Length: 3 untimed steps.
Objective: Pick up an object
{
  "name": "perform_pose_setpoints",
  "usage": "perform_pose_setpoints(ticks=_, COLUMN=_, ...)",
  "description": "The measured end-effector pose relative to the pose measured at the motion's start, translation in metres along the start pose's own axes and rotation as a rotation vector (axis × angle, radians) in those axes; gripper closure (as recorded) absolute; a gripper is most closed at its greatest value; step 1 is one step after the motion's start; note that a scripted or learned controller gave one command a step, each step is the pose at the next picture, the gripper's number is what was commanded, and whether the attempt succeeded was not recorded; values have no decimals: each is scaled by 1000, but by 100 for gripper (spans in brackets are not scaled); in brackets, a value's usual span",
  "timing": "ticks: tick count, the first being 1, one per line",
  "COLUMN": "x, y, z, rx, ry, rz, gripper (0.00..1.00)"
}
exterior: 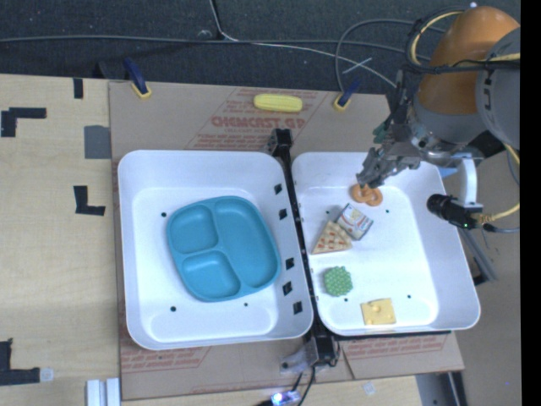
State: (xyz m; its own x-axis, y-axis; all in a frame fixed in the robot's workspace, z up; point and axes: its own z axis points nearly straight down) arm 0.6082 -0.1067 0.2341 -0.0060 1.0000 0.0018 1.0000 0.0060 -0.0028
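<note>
Camera view: gripper point(372, 178) hung directly over small round orange piece point(367, 195) in upper part of right bin point(423, 307); whether it was open or gripping could not be told. Piece looked light, stiff, flat; best pinched across its edges. Nearby: wedge point(331, 239), small box point(355, 222), green ball point(338, 281), yellow block point(378, 312). Blue tray point(221, 248) lay in left bin point(144, 184), well apart.

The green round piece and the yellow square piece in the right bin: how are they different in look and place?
The green round piece is rounded and bumpy; the yellow square piece is flat with straight edges. The green round piece lies nearer the divider between the bins, the yellow square piece nearer the front wall. Both lie in the right bin, apart from the hand.
</note>
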Motion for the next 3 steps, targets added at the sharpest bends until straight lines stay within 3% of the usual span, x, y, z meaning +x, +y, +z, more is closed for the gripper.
perform_pose_setpoints(ticks=3, x=153, y=-36, z=-7, rx=0, ry=0, rz=0, gripper=100)
